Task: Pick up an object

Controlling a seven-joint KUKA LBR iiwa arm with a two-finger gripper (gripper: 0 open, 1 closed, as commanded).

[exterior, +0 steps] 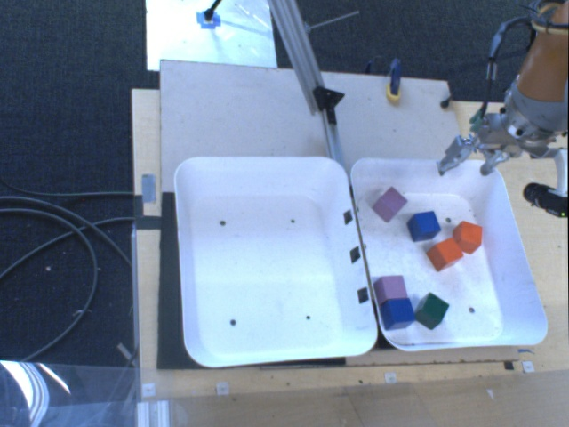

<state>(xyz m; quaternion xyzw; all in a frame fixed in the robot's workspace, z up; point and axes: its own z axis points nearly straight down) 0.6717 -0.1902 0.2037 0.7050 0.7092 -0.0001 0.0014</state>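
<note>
The right bin [516, 265] holds several small cubes. A purple cube [388, 204] lies near its back left, with a blue cube [423, 225] beside it. Two orange cubes [468, 236] [444, 253] touch each other further right. At the bin's front left a second purple cube [389, 287] sits against another blue cube [397, 312], and a dark green cube [432, 310] lies next to them. My gripper [469, 160] hangs above the bin's back right rim, open, with nothing between its fingers.
The left bin [191, 238] sits beside the right one, sharing a hinged edge. A slanted metal rod [298, 43] crosses the back board. A yellow-and-blue clamp [393, 82] stands at the board's far edge. Black cables [53, 238] lie on the floor at left.
</note>
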